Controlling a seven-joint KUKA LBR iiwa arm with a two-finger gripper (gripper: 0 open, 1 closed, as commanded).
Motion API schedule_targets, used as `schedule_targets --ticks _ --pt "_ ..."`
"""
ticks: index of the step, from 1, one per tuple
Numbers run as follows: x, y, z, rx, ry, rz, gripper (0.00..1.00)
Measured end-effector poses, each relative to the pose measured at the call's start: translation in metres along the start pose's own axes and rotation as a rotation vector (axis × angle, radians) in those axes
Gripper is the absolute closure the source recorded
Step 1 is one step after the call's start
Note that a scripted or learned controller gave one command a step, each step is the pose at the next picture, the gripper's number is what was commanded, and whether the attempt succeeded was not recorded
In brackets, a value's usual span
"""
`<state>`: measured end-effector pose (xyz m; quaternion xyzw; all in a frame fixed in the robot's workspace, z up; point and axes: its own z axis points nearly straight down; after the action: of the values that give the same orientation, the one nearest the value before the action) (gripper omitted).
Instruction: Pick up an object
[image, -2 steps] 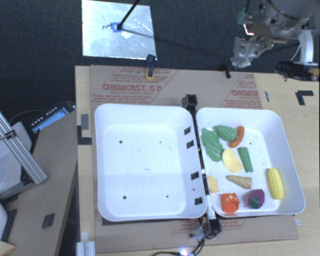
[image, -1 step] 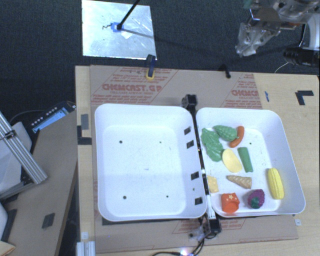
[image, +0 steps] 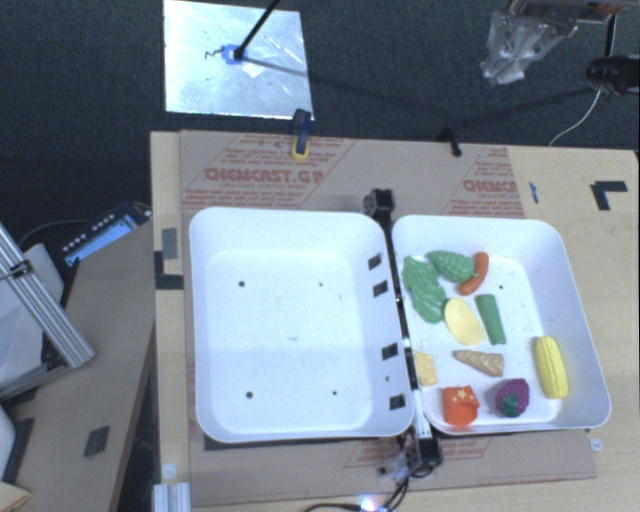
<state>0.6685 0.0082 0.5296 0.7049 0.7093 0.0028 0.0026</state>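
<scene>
Scanning left to right: left bin (image: 290, 330) has nothing to grab, everything's packed in the right bin (image: 575, 300). Green leafy pieces (image: 430, 285), carrot (image: 473, 273) and yellow disc (image: 463, 322) sit touching, so a drop there could pinch two or slip between. Corn (image: 550, 366) hugs the wall. Claw (image: 510, 50) hangs far up top; can't tell if it's apart or together.

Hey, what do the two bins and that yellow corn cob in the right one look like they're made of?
The left bin and right bin look like moulded white plastic with a smooth, slightly glossy finish: thin rounded rims and soft corners suggest it. The corn cob is probably toy plastic or rubber; its yellow is flat and even, though the ribbing is too small to tell.
</scene>
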Motion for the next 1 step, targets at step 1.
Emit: schedule_targets --ticks 1 --pt "0.0191 -0.0010 0.0939 0.015 0.000 -0.001 1.00"
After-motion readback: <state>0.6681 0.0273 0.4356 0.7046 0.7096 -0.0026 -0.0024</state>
